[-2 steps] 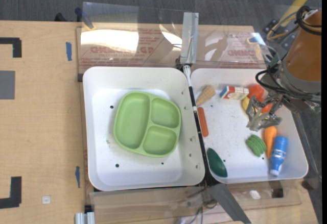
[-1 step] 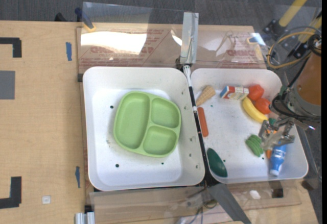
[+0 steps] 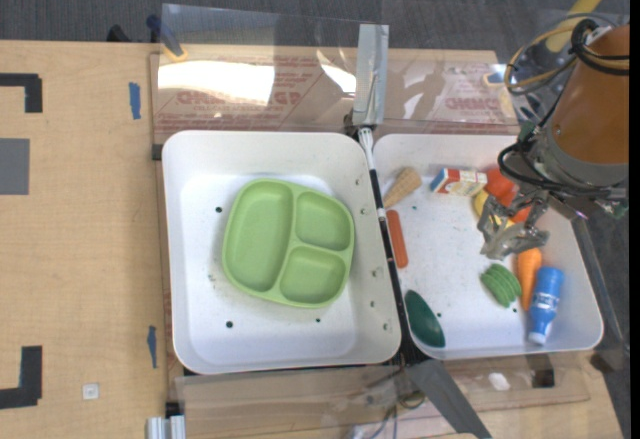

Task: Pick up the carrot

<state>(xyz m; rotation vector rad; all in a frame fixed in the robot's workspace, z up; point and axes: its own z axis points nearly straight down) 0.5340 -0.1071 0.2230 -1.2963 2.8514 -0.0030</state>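
Observation:
The carrot (image 3: 529,275) is a short orange piece lying in the right bin (image 3: 450,342), toward its right side. It sits between a ridged green vegetable (image 3: 497,284) and a blue bottle (image 3: 544,302). My gripper (image 3: 508,235) hangs just above and slightly left of the carrot's upper end, with its metal tip low over the bin floor. The orange-banded wrist (image 3: 590,97) above it hides part of the bin's right edge. A small orange-red item (image 3: 500,190) lies right beside the gripper at its upper left.
The right bin also holds a red sausage (image 3: 398,238) by the left wall, a tan wedge (image 3: 402,185), a red and white box (image 3: 457,182) and a dark green piece (image 3: 425,321). A green divided plate (image 3: 288,242) lies in the left bin (image 3: 190,257).

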